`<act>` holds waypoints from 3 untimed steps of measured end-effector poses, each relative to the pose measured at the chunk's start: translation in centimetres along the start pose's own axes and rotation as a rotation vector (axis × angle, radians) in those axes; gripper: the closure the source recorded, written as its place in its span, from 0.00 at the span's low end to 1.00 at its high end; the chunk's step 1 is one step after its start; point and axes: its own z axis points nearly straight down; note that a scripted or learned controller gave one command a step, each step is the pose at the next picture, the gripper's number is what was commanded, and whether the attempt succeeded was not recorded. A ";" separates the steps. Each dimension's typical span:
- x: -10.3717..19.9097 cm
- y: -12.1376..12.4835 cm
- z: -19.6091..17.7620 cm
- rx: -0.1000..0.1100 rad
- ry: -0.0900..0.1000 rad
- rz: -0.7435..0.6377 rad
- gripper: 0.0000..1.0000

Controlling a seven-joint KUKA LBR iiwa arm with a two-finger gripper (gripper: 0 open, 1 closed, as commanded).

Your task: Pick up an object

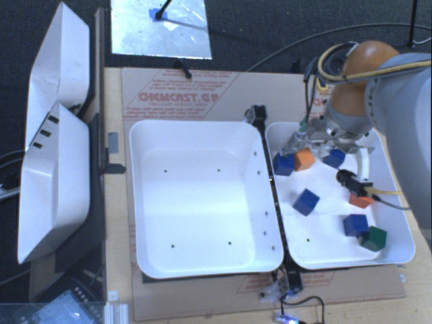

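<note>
Right bin [398,248], smooth white plastic: small matte cubes, blue, orange [304,158], green [374,238]. Arm bent low over far edge; gripper [302,140] beside orange cube, grip state unreadable.

Metal sheet [160,19]; spare white bins [55,140]; cables [297,42].

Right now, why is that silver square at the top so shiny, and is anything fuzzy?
In the camera view, the metal sheet catches the light and glares pale. The big arm looks soft and blurry since it is close to the lens. The blocks, like the blue cube, stay fairly sharp in the right bin.
</note>
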 end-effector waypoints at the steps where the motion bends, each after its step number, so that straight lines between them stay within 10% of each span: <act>1: 0.1 0.1 -1.1 -0.002 -0.001 -0.003 1.00; 2: 0.1 0.1 -1.1 -0.001 -0.001 -0.003 0.00; 3: 0.1 0.0 -1.0 0.000 -0.001 -0.003 0.00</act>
